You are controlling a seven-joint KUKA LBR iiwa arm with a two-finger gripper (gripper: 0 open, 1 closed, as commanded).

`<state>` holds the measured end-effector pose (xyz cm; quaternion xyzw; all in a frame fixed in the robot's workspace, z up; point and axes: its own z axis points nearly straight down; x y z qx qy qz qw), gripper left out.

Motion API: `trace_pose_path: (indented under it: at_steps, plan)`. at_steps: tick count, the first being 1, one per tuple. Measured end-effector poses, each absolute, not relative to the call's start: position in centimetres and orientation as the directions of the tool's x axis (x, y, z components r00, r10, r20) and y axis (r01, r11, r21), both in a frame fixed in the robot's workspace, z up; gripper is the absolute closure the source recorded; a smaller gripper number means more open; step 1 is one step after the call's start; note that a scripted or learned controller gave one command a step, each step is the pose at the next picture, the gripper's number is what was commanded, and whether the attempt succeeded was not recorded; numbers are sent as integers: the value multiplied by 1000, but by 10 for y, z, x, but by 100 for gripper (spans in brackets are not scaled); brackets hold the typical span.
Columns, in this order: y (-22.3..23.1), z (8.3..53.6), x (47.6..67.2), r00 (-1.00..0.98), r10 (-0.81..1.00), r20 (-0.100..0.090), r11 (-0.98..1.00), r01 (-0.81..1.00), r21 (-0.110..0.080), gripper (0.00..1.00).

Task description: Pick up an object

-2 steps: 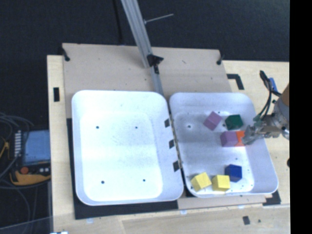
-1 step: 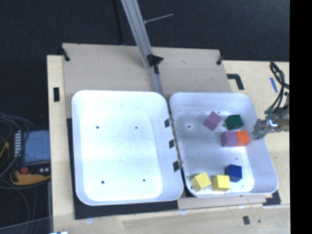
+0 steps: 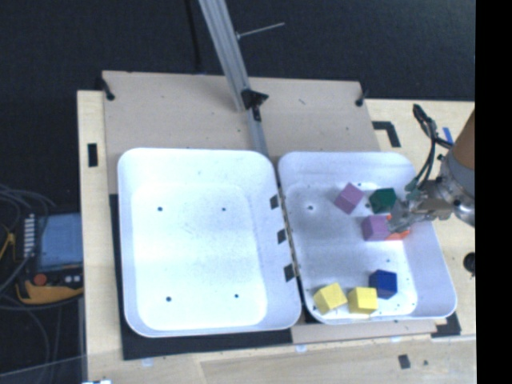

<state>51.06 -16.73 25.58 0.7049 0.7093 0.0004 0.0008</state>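
Note:
The right bin (image 3: pixel 424 290) holds several small blocks. A purple block (image 3: pixel 349 198) and a dark green block (image 3: pixel 383 200) lie near its back. A second purple block (image 3: pixel 374 228) sits mid-bin, with a small orange-red piece (image 3: pixel 398 233) at its right side. A blue block (image 3: pixel 384 282) and two yellow blocks (image 3: pixel 330 298) (image 3: pixel 363 299) lie near the front edge. My gripper (image 3: pixel 402 214) reaches in from the right and hangs low over the orange-red piece, between the green block and the second purple block. Its body hides what lies under its tip.
The left bin (image 3: pixel 200 238) stands beside the right one, with clips along the shared rim. A slanted metal rail (image 3: pixel 232 54) rises from the back of the bench. Cables and a blue box (image 3: pixel 60 242) lie off the bench at the left.

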Motion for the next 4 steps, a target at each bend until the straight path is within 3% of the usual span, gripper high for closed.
trace_pose_path:
  at_steps: [1, 4]
  plan:
    - [-113, 258, 504, -7, 1000, 1, 7, 1000, 2, 100]
    - [61, 241, 521, -8, 1000, 1, 8, 1000, 0, 100]
